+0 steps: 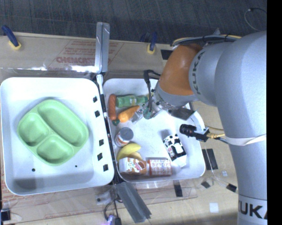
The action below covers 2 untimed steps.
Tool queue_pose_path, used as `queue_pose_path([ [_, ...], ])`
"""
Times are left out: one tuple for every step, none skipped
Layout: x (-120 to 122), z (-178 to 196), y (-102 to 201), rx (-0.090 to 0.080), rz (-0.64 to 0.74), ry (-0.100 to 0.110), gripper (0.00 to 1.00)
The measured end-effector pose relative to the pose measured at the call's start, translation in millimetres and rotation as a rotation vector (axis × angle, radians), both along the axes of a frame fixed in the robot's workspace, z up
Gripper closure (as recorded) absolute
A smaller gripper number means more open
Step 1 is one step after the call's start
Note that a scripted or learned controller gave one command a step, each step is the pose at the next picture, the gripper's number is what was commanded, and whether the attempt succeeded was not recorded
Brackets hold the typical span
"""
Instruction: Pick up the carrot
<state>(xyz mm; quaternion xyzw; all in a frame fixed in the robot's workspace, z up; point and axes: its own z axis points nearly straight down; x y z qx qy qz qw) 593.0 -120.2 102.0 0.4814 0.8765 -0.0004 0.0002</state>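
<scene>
The carrot (127, 115), short and orange, lies in the upper left part of the right bin (195, 168), just below a green bottle (131, 100). My gripper (146, 111) reaches down from the orange-banded wrist (178, 74) and sits right at the carrot's right end, close to or touching it. The wrist hides the gripper's upper part. I cannot tell whether the carrot is gripped.
A red-orange sausage-like item (112, 106) lies left of the carrot by the bin wall. Below are a small can (124, 135), a banana (130, 150), a brown packet (145, 167) and a black-and-white carton (175, 146). The left bin (9, 172) holds a green divided plate (52, 130).
</scene>
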Motion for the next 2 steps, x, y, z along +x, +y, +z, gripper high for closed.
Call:
queue_pose_path([
  [39.8, 91.1, 65.0, 0.001, -0.060, -0.001, 1.00],
  [39.6, 90.7, 64.6, 0.001, -0.060, 0.000, 0.00],
])
